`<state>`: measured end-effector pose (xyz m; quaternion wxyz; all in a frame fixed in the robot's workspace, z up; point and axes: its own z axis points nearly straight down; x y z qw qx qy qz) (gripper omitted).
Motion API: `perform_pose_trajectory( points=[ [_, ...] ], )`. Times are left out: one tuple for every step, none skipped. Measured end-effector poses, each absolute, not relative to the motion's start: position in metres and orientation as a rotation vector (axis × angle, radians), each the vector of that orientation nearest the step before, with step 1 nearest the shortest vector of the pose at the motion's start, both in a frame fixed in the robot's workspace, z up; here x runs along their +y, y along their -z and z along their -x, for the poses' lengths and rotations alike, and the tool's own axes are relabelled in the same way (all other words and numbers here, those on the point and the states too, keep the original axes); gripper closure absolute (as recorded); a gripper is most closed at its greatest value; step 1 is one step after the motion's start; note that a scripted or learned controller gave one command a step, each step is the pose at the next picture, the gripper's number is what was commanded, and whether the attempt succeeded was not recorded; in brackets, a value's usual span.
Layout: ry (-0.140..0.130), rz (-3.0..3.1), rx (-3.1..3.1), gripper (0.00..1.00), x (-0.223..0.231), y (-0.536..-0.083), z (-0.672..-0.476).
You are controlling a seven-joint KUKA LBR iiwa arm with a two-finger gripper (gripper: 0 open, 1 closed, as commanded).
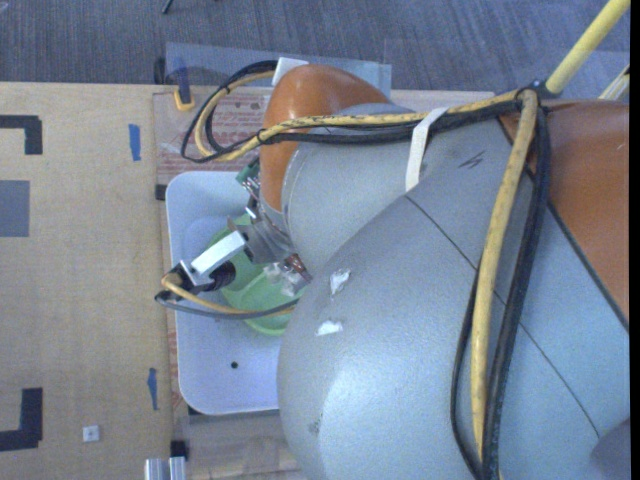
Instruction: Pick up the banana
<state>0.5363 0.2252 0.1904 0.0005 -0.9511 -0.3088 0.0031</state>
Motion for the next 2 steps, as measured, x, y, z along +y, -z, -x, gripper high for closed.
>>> perform_pose_trajectory(
  points=[
    [-0.006, 2.791, -1.44, 1.0, 0.226, -0.307, -0.547],
    [-0.01, 2.618, -1.732, 1.0, 0.225, -0.226, -0.478]
  ],
)
